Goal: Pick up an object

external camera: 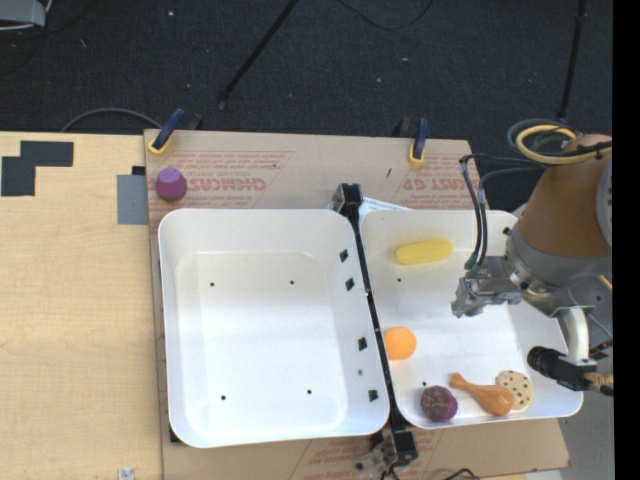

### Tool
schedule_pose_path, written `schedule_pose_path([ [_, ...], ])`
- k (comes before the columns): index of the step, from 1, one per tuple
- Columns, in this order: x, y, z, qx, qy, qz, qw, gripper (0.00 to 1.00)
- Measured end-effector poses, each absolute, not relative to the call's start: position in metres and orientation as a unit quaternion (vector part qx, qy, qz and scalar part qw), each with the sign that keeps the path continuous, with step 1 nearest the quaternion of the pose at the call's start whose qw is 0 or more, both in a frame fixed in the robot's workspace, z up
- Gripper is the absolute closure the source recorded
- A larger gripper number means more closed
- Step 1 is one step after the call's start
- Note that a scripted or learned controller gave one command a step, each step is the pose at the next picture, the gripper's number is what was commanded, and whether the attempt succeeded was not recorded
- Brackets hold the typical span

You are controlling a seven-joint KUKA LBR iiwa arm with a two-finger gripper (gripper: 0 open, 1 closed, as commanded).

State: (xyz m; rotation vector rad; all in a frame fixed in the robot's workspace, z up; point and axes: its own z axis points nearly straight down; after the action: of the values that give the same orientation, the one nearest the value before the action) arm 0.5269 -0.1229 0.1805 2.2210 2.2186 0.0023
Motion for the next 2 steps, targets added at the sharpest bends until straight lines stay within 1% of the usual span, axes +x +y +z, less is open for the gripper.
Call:
schedule_pose_path([
  [1,0.532,-0.119,0.224,0.707,0.707,0.0011,0.001,1.0],
  [2,0.532,-0.119,0.266,0.707,0.707,0.0009,0.001,1.0],
])
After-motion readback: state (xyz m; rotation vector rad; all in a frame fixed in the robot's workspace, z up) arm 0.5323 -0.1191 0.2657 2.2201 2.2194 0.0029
